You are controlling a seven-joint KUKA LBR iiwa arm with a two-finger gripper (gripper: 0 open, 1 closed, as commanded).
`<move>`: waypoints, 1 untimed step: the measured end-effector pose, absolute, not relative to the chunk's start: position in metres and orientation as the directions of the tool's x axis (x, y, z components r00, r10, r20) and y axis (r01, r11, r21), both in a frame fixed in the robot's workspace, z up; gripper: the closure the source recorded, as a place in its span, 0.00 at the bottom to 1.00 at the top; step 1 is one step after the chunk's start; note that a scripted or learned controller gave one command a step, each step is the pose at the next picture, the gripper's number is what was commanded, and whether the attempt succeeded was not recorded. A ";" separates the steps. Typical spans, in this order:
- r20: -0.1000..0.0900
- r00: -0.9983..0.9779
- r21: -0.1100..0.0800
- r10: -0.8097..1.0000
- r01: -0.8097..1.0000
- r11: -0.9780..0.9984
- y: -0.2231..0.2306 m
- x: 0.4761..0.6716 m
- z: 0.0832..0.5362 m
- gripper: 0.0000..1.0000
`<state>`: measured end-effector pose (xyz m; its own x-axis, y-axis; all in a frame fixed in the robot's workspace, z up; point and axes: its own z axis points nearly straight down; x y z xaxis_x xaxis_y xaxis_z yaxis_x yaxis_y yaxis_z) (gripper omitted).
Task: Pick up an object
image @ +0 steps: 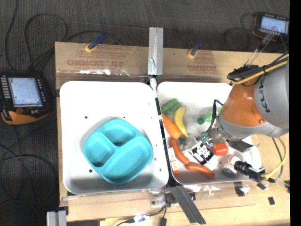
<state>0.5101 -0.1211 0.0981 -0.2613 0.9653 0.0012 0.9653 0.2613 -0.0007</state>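
Right bin [188, 89], left side: a yellow banana [180, 120] lies slanted, a green vegetable [170, 106] just above it, an orange carrot [170, 126] alongside the dividing wall. Lower down, a long red-orange chili [188, 163] curves along the bin floor. A small orange piece [220, 149] sits near the middle, a green one [205, 118] above it.

Glossy plastic turquoise plate [118, 149] (smooth) lies in matt white bin [75, 107].

Taking the blue divided plate [118, 149] as the marker: it hogs the middle of the left bin [75, 98], with bare white floor all round it. Right of it, past the bin wall, the right bin [197, 89] is crowded: carrot [171, 126], banana [181, 121], sausage [190, 164], and the arm [254, 107] overhead.
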 end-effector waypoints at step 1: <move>0.004 -0.261 -0.004 0.965 0.965 0.262 -0.120 0.509 0.106 1.00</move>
<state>0.5091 -0.1201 0.1057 -0.2615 0.9652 0.0043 0.9652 0.2615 -0.0042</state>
